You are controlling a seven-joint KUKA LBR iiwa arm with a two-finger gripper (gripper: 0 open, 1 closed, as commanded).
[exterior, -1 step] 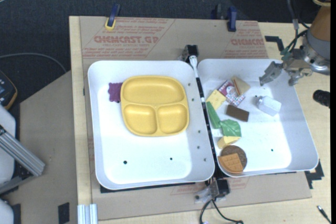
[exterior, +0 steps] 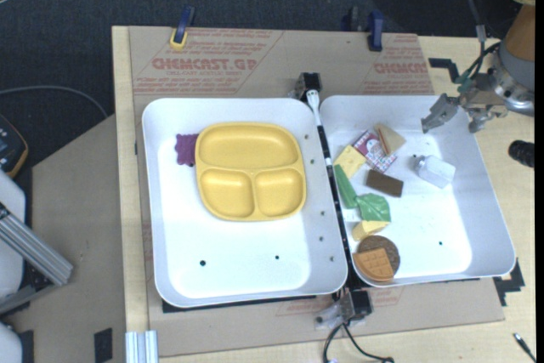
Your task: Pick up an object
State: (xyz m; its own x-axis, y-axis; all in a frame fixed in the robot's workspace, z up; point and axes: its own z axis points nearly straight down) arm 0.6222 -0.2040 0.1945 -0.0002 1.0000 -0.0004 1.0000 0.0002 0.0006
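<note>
My gripper hangs over the far right part of the right bin, open, with nothing between its fingers. Just below and left of it lies a small clear-white object. Further left is a cluster: a red-and-white packet, a tan piece, a yellow block, a brown bar, a green strip, a green leaf shape and a yellow wedge. A round brown disc sits at the bin's near left corner.
The left bin holds a yellow three-compartment plate with a purple item at its left edge. Clamps grip the cardboard behind the bins. The right bin's floor is bare at its near right.
</note>
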